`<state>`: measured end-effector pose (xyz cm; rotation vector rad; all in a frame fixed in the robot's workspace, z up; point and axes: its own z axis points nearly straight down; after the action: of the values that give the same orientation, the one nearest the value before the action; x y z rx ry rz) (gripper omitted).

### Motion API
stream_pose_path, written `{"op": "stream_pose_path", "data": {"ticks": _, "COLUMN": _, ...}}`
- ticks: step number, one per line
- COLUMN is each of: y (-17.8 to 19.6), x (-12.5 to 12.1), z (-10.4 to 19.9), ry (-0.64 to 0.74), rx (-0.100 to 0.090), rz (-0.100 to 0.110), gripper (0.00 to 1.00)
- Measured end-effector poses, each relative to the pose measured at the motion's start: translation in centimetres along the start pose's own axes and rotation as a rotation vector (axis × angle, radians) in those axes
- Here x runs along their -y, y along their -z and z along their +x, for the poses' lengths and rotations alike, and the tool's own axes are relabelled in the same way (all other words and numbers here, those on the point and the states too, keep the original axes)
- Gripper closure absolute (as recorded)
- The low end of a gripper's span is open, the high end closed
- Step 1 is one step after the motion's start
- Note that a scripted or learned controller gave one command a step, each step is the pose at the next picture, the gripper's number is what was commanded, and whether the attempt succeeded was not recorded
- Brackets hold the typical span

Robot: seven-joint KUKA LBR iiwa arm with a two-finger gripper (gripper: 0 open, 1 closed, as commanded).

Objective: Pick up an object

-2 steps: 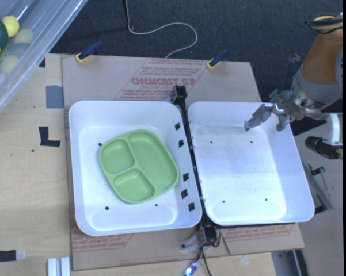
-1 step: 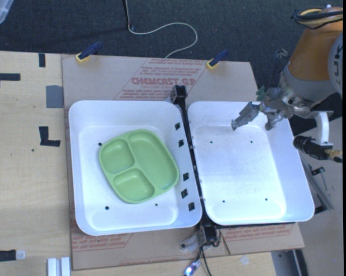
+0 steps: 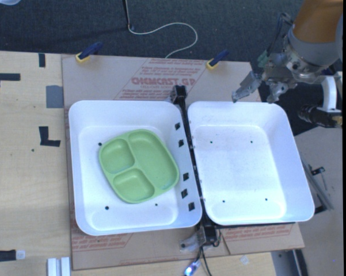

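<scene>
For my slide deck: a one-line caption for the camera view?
Gripper open above the right bin's far edge; green tray lies in the left bin.

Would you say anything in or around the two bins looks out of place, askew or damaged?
Only mildly: the green divided plate lies turned at an angle to the left bin's walls. It looks whole, and nothing is spilled. The gripper hangs above the right bin's far edge.
</scene>
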<state>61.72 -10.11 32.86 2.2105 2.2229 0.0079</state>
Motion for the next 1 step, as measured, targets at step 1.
{"op": "stream_pose_path", "data": {"ticks": 1, "y": -2.85, "x": 3.98, "z": 5.56, "ry": -0.001, "rx": -0.002, "rz": 0.013, "gripper": 0.0}}
